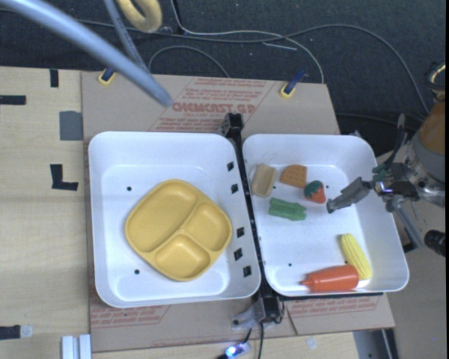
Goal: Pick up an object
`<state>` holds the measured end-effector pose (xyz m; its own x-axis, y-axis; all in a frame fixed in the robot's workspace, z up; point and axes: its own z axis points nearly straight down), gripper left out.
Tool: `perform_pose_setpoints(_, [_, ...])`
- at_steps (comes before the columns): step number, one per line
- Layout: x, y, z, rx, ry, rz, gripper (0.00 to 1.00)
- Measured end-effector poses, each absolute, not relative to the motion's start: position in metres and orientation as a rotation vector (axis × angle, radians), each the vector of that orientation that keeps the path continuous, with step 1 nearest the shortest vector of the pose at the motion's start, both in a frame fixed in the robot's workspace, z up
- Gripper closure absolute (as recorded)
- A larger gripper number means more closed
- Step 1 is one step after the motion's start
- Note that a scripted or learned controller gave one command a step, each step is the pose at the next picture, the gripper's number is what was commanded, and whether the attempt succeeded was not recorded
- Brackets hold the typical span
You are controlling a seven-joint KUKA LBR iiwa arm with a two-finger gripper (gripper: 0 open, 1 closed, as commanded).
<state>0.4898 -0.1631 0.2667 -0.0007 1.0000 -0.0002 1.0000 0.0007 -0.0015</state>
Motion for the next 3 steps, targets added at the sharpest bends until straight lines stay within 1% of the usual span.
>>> perform_pose_setpoints(1, [0.487,-0.173,0.212,-2.22,-2.217,0.005,0.0])
perform_pose_setpoints(2, [0.488,-0.168,0.149,-2.217,-2.218,0.005,0.0])
perform_pose_setpoints(3, [0.495,-0.168,0.092,-2.232,-2.233,-0.003,0.0])
